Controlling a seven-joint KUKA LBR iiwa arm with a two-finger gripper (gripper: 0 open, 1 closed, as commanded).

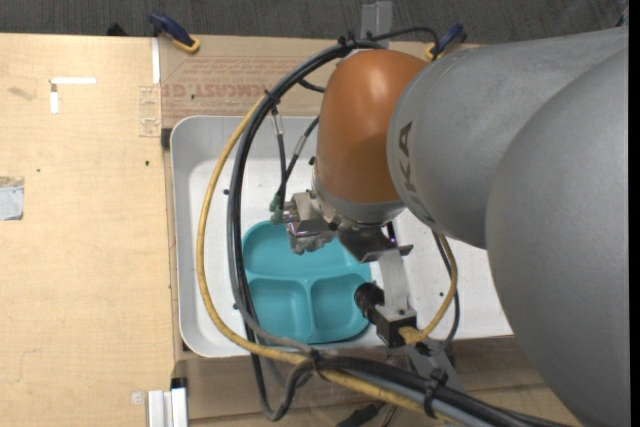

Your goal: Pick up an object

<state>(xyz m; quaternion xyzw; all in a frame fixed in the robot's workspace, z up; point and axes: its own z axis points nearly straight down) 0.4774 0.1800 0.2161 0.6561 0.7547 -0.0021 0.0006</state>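
A teal divided tray [300,300] lies in the near part of the white bin [190,215]. The arm's orange band and wrist hang right over the bin's middle and cover the tray's far edge. The gripper itself is hidden under the wrist, so what lies directly beneath it cannot be seen. A small green piece [274,206] peeks out just left of the wrist, above the tray.
Yellow and black cables [215,245] loop from the wrist down over the bin's left side and front rim. A wooden board [80,215] covers the bench to the left. Blue clamps [172,30] sit at the back edge.
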